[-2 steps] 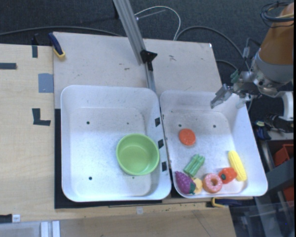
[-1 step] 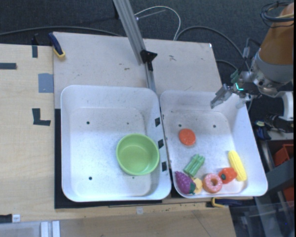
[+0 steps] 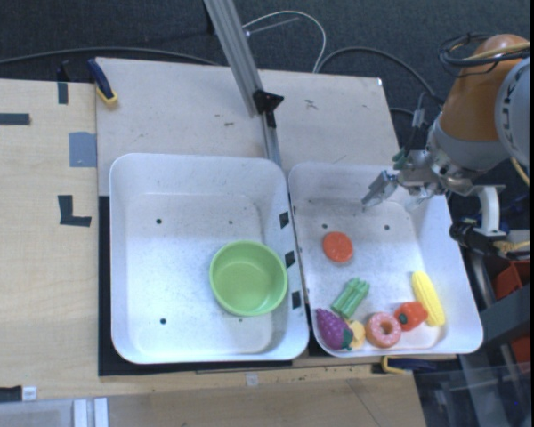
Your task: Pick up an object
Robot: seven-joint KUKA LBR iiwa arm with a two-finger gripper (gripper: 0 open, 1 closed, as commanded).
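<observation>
white bins, two of them side by side on the surface [image 3: 187, 105]. left bin [image 3: 133, 238] has a green bowl [image 3: 247, 277] toward its near right corner. right bin [image 3: 445, 323] carries the pickable stuff: orange-red round piece [image 3: 338, 246] near the middle, on its own; green vegetable piece [image 3: 351, 296] below it; then a cluster along the near wall: purple grapes [image 3: 332, 327], pink donut [image 3: 383, 329], small red piece [image 3: 412, 315] and a yellow corn cob [image 3: 428, 297] toward the right wall. a small yellow bit sits between grapes and donut, can't identify it.

arm comes in from the right, orange band visible. end effector [image 3: 381, 188] hangs over the far part of the right bin, angled down-left toward the bin floor. nothing between its fingers [image 3: 373, 193]. they look close together at the tip, but at this slant i can't tell if they're parted or closed, so not calling it.

step: my read is approach, pre-grasp. no object lifted, all pieces lying on the bin floor.

next move, as i see it: nearest candidate is the orange-red round piece, apart from the end effector, toward the near side and slightly left. it's isolated, so the easy pick. needs a shift over it, fingers opened wide enough to straddle it, then straight down. round shape could roll or squirt out if the close is off-centre. the near-wall cluster is worse: pieces touching or just beside each other, bin wall right there, little room for fingers.
</observation>
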